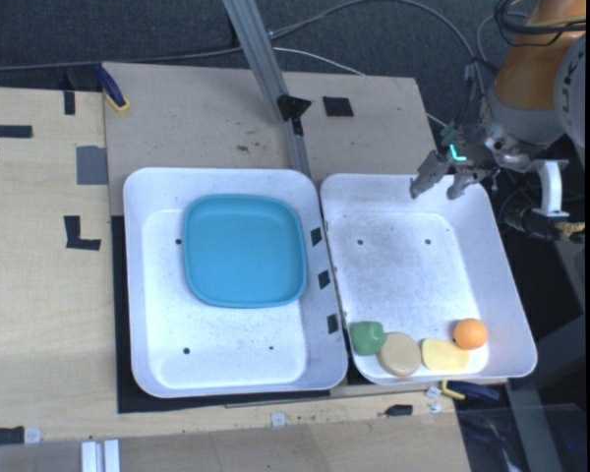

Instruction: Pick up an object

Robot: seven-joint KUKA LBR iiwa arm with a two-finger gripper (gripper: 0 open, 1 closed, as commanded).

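Observation:
My gripper (441, 185) hangs over the far right corner of the right bin (413, 254), its two fingers spread apart and open with nothing between them. Along the near edge of that bin lie a green object (367, 336), a beige round piece (400, 353), a yellow piece (442, 355) and an orange ball (469, 333). All of them sit well away from the gripper, toward the front of the bin.
A blue square plate (244, 249) lies in the left bin (157, 293). A metal pole (265, 67) slants up from between the bins at the back. Cables run behind the bench near the arm.

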